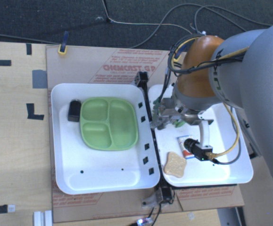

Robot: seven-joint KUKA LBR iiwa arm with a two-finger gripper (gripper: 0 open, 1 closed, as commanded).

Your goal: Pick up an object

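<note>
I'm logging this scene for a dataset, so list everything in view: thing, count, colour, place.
bins: 2, white, side by side on the bench
divided plate: 1, green, in the left bin
small block: 1, black, touching the plate's left edge
bread slice: 1, tan, near the right bin's front edge
small packet: 1, white, red and blue, right bin, behind the bread
clamp: 1, yellow and blue, on the board's back left corner
arm: 1, grey with orange band, over the right bin
hand: 1, at the right bin's left wall

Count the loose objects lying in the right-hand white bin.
2 visible: a tan bread-shaped piece near the front edge, a small red-white-blue packet behind it. The grey arm may hide others.
</note>
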